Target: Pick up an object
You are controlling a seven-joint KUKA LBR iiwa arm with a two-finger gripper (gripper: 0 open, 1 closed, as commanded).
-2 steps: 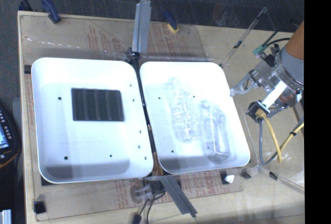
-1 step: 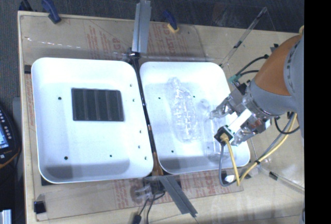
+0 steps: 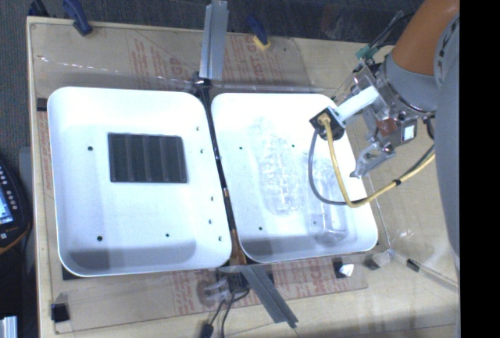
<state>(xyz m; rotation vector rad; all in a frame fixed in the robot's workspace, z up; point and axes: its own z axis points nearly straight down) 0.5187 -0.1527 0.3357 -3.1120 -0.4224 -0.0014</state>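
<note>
Desk [image 3: 109, 55] carries two shallow white bins side by side. Left bin [image 3: 70, 133] holds a dark ribbed rectangular block [image 3: 147, 158], lying flat near the bin's middle, well apart from the arm.

Right bin [image 3: 242, 172] holds clear plastic items (hard to read against the white): a crinkled transparent piece [image 3: 277, 172] near the centre, and a clear bottle-like piece [image 3: 328, 219] near the front right corner.

Pincer [image 3: 367, 165] hangs over the right bin's right rim, pointing down and left. Whether its tips are spread or pressed together, cannot tell; nothing seen pinched between them. A yellow cable [image 3: 344, 188] loops below the wrist, over the bin.

Blue clamps [image 3: 78, 16] on the desk's far edge.
</note>
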